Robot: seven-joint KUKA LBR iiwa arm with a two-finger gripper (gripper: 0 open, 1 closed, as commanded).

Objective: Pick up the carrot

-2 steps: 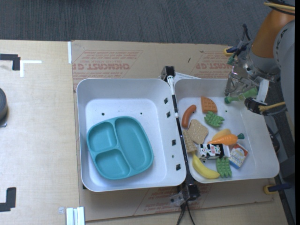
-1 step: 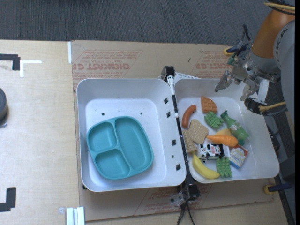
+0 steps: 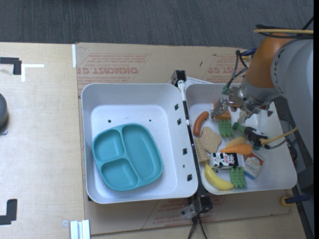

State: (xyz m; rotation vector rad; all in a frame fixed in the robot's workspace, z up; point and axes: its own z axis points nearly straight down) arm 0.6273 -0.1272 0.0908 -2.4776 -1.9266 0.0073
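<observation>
Cardboard sheet is covering the bench, with two white bins sitting side by side on it. Left bin is holding a teal divided plate. Right bin is packed with toy food: the carrot is lying near the middle, next to a sausage, a cracker, a banana and green blocks. The gripper is hovering over the bin's far end, fingers looking spread apart, and it's not gripping anything, well short of the carrot.
</observation>
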